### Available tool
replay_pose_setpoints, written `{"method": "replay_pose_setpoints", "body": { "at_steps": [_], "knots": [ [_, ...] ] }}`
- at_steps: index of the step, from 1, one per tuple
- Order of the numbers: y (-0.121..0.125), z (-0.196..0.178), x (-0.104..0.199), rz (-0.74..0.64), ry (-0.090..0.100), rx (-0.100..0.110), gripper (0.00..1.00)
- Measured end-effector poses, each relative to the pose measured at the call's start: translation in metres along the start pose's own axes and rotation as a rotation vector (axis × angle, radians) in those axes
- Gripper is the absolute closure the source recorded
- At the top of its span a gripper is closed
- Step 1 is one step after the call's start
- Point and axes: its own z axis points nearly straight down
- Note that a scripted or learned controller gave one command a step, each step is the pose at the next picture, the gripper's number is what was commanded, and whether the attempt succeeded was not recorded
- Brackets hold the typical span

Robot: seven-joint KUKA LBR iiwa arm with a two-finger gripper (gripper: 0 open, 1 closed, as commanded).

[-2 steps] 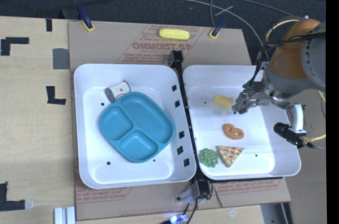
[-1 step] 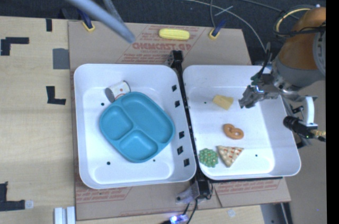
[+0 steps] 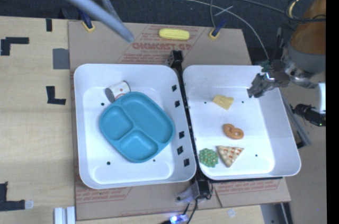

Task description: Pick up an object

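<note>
Nearest, against the front wall of the right bin [image 3: 288, 167]: pizza slice [image 3: 231, 154] just beside a green cluster [image 3: 207, 157] (peas, probably), apparently touching. Behind those, mid-bin: pretzel [image 3: 233, 132], lying alone. Further back in the bin: cheese wedge [image 3: 223, 102], likeliest pick, being closest to the tool. At the bin's far right rim: gripper [image 3: 258, 88], angled inward over the wall; open or closed, cannot tell; nothing visibly held. Left of the bin: blue tray [image 3: 136, 126] and tipped cup [image 3: 117, 90].

Risks, as judged:
- clipping the rim when descending so near the wall
- pushing the wedge across the smooth floor instead of pinching it
- closing on pizza and greens together, or on neither
</note>
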Motion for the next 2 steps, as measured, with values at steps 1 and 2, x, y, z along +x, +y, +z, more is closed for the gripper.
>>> {"method": "replay_pose_setpoints", "body": {
  "at_steps": [1, 2],
  "knots": [
    [-0.003, 0.010, 0.051, -0.004, 0.003, 0.006, 1.00],
    [-0.006, 0.012, 0.114, -0.006, 0.004, 0.006, 1.00]
  ]
}}
